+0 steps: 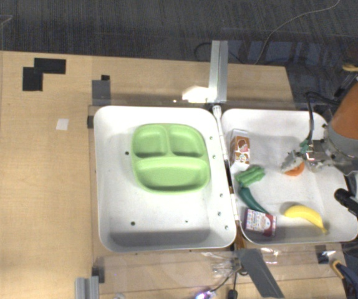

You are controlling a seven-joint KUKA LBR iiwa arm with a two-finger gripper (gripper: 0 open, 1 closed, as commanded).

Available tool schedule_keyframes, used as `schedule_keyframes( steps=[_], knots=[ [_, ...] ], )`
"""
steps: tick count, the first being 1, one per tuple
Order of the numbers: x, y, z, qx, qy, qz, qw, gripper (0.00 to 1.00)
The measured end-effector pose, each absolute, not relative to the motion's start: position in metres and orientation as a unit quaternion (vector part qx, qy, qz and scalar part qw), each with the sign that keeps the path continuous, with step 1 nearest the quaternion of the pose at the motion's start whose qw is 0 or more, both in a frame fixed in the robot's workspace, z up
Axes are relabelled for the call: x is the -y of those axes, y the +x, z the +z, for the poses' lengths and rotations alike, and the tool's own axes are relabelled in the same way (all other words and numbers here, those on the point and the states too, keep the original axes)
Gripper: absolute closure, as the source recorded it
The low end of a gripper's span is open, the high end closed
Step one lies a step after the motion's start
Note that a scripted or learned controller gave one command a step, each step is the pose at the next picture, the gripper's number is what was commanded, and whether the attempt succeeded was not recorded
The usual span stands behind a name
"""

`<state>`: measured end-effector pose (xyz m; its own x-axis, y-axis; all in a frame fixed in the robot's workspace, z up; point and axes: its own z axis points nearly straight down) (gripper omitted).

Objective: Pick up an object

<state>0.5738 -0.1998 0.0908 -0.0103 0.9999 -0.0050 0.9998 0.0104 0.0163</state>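
Orange, rounded small object lies in the right white bin, touching the hand on its lower side; whether that hand grips it, I cannot tell.

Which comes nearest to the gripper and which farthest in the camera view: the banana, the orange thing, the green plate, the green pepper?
Measured from the gripper in the right bin:
1. Orange thing, right at the gripper's tip.
2. Green pepper, to the left, mid-bin, and banana, toward the bin's near edge: too close to call.
3. Green plate, far left, in the other bin.
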Motion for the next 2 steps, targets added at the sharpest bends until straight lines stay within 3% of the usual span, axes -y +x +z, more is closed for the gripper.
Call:
schedule_keyframes(
  steps=[1,2],
  knots=[
    [0.198,0.576,0.103,-0.712,0.702,0.0059,0.009,1.00],
    [0.166,0.624,0.187,-0.720,0.694,0.0018,0.003,1.00]
  ],
)
